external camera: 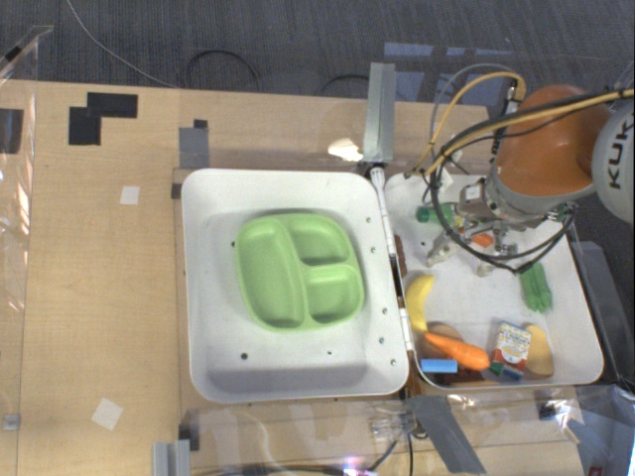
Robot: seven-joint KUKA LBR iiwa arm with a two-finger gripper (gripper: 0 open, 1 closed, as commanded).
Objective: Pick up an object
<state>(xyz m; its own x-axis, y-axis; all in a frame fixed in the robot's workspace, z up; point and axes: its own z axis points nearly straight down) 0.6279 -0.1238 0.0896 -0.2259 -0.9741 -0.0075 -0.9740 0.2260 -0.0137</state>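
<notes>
A grey KUKA arm (pixel 617 162), part of its maker's name in dark letters on the casing, carries a glossy, rounded orange band (pixel 544 152) above the wrist. Yellow and black cables (pixel 474 92) loop from it, running down to a cluttered metal gripper (pixel 474 234) with small green and orange fittings.

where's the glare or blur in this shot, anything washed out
Camera view: a bright glare spot sits on the bench just above the left bin; the green divided plate is evenly lit and sharp; soft shadow lies along that bin's near inner wall; the arm's orange band looks slightly soft, and cables hide the pincer.
</notes>
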